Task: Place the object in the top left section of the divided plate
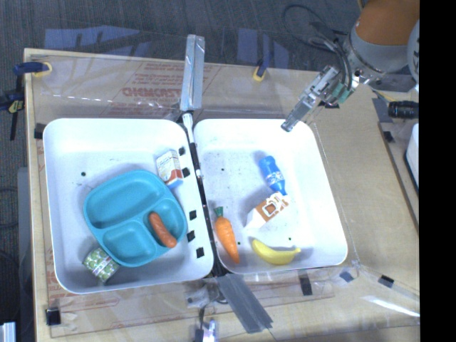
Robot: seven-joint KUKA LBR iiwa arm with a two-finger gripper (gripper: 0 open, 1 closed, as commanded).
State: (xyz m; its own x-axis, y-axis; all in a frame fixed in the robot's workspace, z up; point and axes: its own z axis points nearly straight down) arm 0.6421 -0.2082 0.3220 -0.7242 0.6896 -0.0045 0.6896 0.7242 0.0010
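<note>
We cannot read any brand on the cartons; the only writing we make out is faint reddish print, mirrored and illegible, on the clear sheet over the worktop (pixel 370 191) behind the bins.

We count two white bins. The left bin (pixel 60 191) carries one blue divided plate (pixel 125 209), one sausage (pixel 162 229) lying in the plate's right-hand section, one small carton (pixel 169 167) just beside the plate's upper right edge, and one green patterned can (pixel 99 263) touching the plate's lower left rim. The right bin (pixel 320 184) carries one blue bottle (pixel 271 174), one orange-and-white carton (pixel 271 206) just below it, one carrot (pixel 226 237) and one banana (pixel 274 252) near the front wall.

The hand (pixel 288 125) hovers over the right bin's far rim, well apart from every item. It carries nothing, and we cannot tell how far apart its tips stand.
</note>
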